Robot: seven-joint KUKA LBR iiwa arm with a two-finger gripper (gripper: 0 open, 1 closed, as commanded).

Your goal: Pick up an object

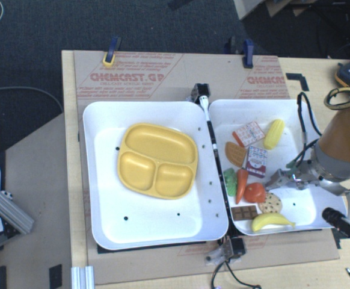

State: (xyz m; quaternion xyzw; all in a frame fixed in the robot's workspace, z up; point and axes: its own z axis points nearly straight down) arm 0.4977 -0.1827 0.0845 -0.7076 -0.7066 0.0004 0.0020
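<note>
The right bin [295,110] holds several toy foods: a yellow corn cob [273,133], a red-and-white packet [248,133], a brown biscuit [236,154], a small carton [257,161], a green piece [230,181], a carrot [241,184], a red tomato [254,192], a round cookie [272,204], a chocolate bar [243,212] and a banana [271,223]. My gripper [281,177] hangs low over the right bin's middle, just right of the carton and above the tomato and cookie. I see nothing held in it.
The left bin [103,209] carries a yellow divided plate [157,160]. A black divider rail [214,155] runs between the bins. The arm's orange band [343,138] sits over the right bin's right rim. Clamps [248,52] stand at the bench's back edge.
</note>
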